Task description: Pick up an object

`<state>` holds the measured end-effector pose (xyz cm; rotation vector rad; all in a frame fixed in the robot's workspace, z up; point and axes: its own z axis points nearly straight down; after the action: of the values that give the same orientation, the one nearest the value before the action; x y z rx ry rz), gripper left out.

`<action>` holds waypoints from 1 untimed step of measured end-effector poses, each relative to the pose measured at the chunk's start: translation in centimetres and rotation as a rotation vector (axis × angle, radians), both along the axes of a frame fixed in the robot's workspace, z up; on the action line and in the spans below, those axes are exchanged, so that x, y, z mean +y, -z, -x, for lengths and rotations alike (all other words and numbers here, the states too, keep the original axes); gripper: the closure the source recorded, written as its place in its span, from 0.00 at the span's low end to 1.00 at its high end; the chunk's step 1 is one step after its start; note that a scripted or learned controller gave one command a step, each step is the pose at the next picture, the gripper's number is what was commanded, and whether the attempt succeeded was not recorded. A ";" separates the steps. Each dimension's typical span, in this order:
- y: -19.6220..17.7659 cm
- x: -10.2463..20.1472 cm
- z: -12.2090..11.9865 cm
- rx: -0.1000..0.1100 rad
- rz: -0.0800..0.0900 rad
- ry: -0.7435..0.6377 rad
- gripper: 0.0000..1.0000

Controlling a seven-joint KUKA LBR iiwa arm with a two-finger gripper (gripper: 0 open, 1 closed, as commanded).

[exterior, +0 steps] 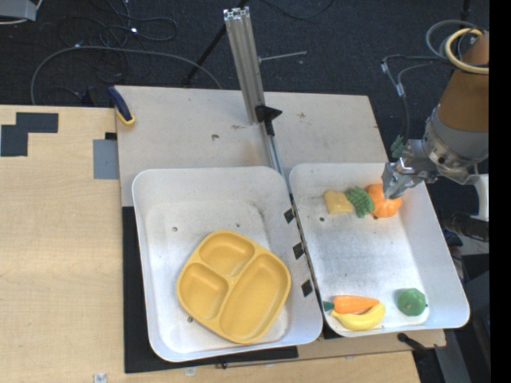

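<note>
The right bin (423, 238) holds several toy foods. Near its far edge lie a pale yellow piece (336, 203), a green leafy piece (360, 200) and an orange round fruit (384, 203). Along the near edge sit a carrot (354, 303) on top of a yellow banana (361, 317), with a green round item (411, 301) to their right. My gripper (394, 183) hangs at the far right corner of this bin, its tip right over the orange fruit. I see nothing between its fingers.
The left bin (156, 214) bears a yellow divided plate (233, 285). An upright aluminium post (244, 62) stands behind the bins. Black clips (297, 250) line the seam between the bins. Cables lie on the dark floor at the back.
</note>
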<state>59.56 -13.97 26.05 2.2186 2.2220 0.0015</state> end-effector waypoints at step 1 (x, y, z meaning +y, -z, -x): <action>0.3 5.4 -0.6 0.005 -0.002 -0.002 1.00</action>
<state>60.13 -8.62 25.72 2.2192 2.2280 -0.0017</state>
